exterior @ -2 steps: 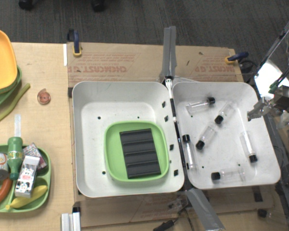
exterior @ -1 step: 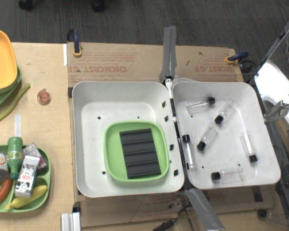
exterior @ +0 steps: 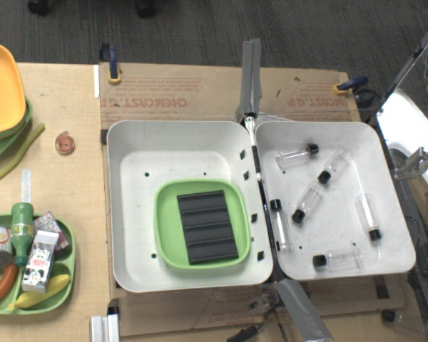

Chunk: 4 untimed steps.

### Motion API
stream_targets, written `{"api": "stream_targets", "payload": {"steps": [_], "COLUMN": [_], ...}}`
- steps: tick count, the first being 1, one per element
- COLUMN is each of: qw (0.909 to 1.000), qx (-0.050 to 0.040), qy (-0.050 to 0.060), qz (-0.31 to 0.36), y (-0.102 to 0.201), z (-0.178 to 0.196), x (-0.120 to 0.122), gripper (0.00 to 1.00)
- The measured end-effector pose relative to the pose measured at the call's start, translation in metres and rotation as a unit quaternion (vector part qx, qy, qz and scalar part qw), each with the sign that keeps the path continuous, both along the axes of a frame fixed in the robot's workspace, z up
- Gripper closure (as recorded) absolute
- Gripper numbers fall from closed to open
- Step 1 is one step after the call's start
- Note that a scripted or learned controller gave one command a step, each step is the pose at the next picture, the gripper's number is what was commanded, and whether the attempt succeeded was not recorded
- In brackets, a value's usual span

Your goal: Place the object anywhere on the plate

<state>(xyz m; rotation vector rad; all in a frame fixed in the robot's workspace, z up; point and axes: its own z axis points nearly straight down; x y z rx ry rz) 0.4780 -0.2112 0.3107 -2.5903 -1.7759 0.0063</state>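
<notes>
- Plate (exterior: pixel 239 198): green, square with rounded corners, sitting in the middle of the left bin (exterior: pixel 128 191); a black ridged block (exterior: pixel 207 226) is lying on it, taking up most of its floor (only a bare green margin is remaining around the block).
- Vials (exterior: pixel 307 204): six clear tubes with black caps, lying flat and scattered in the right bin (exterior: pixel 385 191); none is resting on the plate.
- Long axes: one vial (exterior: pixel 277 223) is lying along the bin's left wall, nearest the plate; one (exterior: pixel 337 261) is lying crosswise near the front edge; one (exterior: pixel 366 216) is pointing front to back on the right; the other three are lying at slants toward the middle and back.
- Look: each vial is thin, see-through and round, so it is likely rolling easily and offering little to grip (a grasp across the long axis seems to suit it best).
- Relation that matters: the plate is lying to the left of every vial, across the wall where the two bins are meeting; any carry is going leftward, away from the arm's side.
- Claw: I cannot tell whether it is open, closed or gripping anything.
- Progress: the placing step is not yet done.
</notes>
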Motion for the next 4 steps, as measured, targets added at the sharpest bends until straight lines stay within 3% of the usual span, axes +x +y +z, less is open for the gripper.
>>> {"api": "stream_targets", "payload": {"steps": [3,4], "qw": [0.9952,0.9914], "qx": [0.0003,-0.0005], "qy": [0.000,0.000], "qz": [-0.098,-0.131], "y": [-0.002,-0.001], "z": [-0.010,0.008], "x": [0.000,0.005], "gripper": [0.00,0.00]}}
